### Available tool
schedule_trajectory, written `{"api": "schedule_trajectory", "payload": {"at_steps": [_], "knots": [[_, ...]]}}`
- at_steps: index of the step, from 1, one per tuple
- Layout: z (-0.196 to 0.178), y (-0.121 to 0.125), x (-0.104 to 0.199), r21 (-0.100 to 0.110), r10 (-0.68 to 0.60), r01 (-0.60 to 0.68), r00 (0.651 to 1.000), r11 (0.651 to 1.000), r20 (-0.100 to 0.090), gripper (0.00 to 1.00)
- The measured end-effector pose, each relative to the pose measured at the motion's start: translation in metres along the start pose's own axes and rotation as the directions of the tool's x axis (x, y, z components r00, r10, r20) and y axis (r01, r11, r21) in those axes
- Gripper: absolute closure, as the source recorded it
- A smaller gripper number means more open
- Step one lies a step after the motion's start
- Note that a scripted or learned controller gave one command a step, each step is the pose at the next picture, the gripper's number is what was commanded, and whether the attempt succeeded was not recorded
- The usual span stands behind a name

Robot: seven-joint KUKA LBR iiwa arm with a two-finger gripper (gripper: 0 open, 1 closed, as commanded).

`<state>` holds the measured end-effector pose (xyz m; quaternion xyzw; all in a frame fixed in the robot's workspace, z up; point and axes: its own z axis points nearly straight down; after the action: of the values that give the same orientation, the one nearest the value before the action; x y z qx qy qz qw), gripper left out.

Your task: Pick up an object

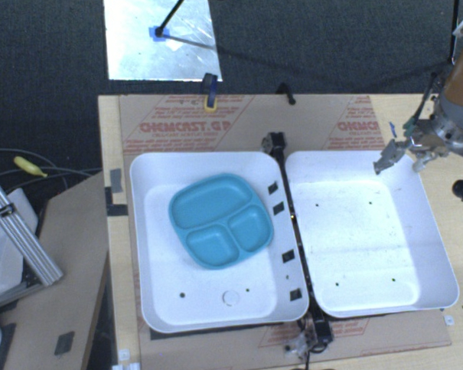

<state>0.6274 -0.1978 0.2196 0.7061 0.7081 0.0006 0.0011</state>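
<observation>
Cables and a small dark clamp (314, 334) sit at the 6 o'clock edge of the view, just below the place where the two white bins meet. On the left, the left bin (153, 222) holds a blue plate (220, 220) with three compartments; this plate lies flat a little above the middle of the bin, turned at a slight angle, and it touches no wall. A faint round mark shows on the floor of this bin, toward 6 o'clock from the plate. Between the two bins runs a dark divider strip (287, 232) with small black tabs. The right bin (374, 289) has only small dark dots on its white floor. The jaws (402, 156) hang over the 1 o'clock corner of the right bin, near its upper rim, under the grey arm (451, 125) that comes in from 3 o'clock. Two grey fingers point down and to the left, and they stand apart with a visible gap; nothing is between them, and they seem to touch nothing, though how high they are over the bin I cannot tell. The plate is well apart from the jaws, across the divider, toward 8 o'clock from them. Both bins rest on a brown cardboard sheet (183, 125) with red print, which covers the surface.
</observation>
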Motion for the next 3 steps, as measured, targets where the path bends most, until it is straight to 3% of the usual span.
{"api": "schedule_trajectory", "payload": {"at_steps": [1, 2, 3], "knots": [[0.027, 0.043, 0.070, -0.004, -0.003, 0.003, 1.000, 1.000, 0.001, 0.00], [0.042, -0.019, 0.087, 0.004, 0.002, -0.002, 1.000, 1.000, -0.001, 0.00], [-0.099, -0.097, 0.239, -0.006, -0.013, 0.013, 1.000, 1.000, -0.006, 0.00]]}}
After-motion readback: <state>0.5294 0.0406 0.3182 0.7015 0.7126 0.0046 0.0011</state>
